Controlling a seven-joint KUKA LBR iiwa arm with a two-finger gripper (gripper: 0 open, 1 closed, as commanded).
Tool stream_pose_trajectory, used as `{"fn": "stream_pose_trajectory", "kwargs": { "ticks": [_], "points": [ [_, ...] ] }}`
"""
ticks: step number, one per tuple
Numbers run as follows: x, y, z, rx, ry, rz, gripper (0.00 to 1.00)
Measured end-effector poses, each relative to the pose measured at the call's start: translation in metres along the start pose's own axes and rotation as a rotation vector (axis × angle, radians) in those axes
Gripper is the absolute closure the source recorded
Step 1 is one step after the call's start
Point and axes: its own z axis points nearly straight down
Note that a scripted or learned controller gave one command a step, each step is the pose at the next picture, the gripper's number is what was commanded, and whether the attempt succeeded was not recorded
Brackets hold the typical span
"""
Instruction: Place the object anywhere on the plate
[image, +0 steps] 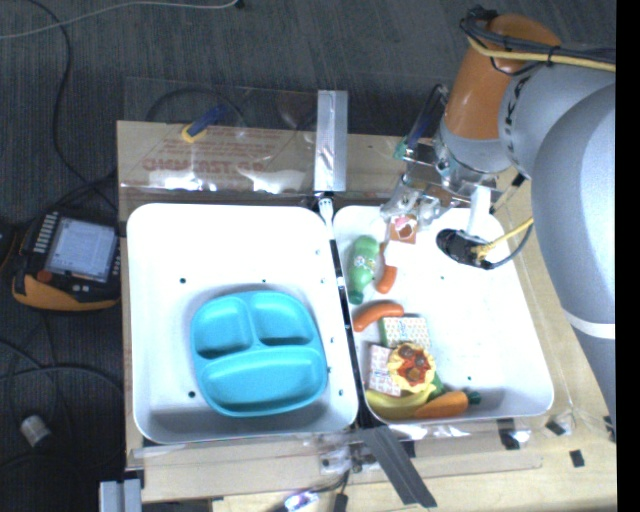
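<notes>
My gripper (405, 222) hangs over the right bin's (500, 330) far left corner, jaws clenched on a small block (403, 230) (light and stiff, I judge). The plate (262, 350) lies in the left bin.

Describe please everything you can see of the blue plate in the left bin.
The blue plate is light blue, looks like smooth plastic, and has rounded corners. Raised ridges split it into three compartments: two smaller ones at the far side and one larger one at the near side. It lies flat, right side up, a little turned, on the floor of the left bin, toward the near right part. Nothing lies on it, and nothing else touches it.
</notes>
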Motion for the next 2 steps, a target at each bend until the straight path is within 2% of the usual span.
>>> {"fn": "stream_pose_trajectory", "kwargs": {
  "ticks": [1, 2],
  "points": [
    [0.029, -0.122, -0.031, 0.002, 0.005, -0.043, 1.0],
    [0.098, -0.168, 0.029, 0.002, 0.006, -0.171, 1.0]
  ]
}}
